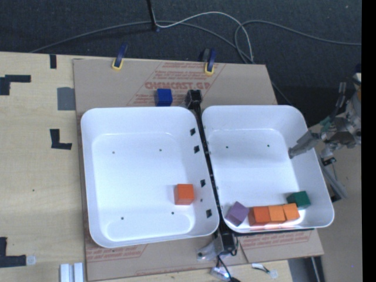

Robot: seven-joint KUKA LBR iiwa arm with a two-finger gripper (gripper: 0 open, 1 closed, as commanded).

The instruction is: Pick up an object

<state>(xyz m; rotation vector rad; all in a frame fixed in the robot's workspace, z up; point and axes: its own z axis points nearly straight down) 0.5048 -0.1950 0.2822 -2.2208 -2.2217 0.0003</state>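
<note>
Your candidate objects sit in both bins. In the right bin [258, 119], along its near wall, you have a purple block [237, 213], then an orange block [259, 215], a second, lighter orange block [277, 214] and a third orange block [291, 212] touching in a row, with a green block [299, 200] just behind the row's right end. In the left bin [117, 122], a single orange cube [184, 194] rests near the lower right corner, well apart from everything else. The gripper [296, 148] hangs over the right bin's right rim, holding nothing; you cannot tell how wide it stands. A blue block [164, 96] lies on the cardboard sheet [176, 78] behind the bins.
</note>
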